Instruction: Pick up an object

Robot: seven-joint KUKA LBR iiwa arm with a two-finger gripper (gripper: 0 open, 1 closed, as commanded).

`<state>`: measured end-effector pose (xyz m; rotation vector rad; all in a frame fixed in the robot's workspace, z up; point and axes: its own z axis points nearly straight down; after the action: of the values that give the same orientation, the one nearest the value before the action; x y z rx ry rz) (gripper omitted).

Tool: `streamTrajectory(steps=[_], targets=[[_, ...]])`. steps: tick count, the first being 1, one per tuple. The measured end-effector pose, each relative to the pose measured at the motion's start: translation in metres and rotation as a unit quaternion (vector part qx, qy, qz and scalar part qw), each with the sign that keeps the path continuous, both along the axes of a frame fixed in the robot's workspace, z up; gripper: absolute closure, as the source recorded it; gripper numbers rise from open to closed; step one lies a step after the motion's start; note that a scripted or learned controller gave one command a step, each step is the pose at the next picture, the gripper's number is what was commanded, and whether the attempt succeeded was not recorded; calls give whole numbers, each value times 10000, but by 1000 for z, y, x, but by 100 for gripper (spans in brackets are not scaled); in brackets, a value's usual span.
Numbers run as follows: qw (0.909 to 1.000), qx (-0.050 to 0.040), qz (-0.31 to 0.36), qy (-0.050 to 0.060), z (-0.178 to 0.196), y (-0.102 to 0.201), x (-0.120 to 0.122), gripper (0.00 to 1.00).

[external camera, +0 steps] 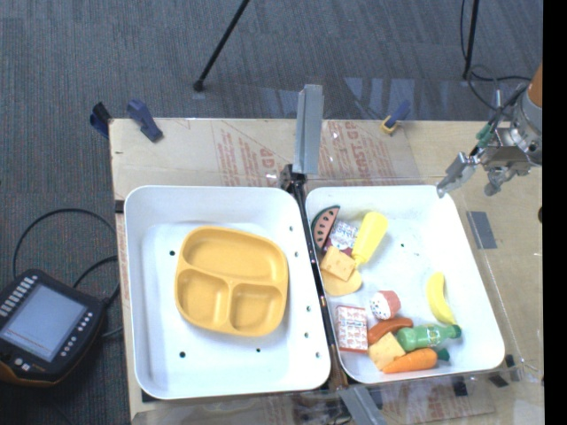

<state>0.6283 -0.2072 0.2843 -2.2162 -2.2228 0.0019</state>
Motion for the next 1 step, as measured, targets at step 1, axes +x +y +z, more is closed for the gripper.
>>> streamTrajectory(steps=[1], targets=[[9976, 26, 683, 50, -116, -5, -90, 0]])
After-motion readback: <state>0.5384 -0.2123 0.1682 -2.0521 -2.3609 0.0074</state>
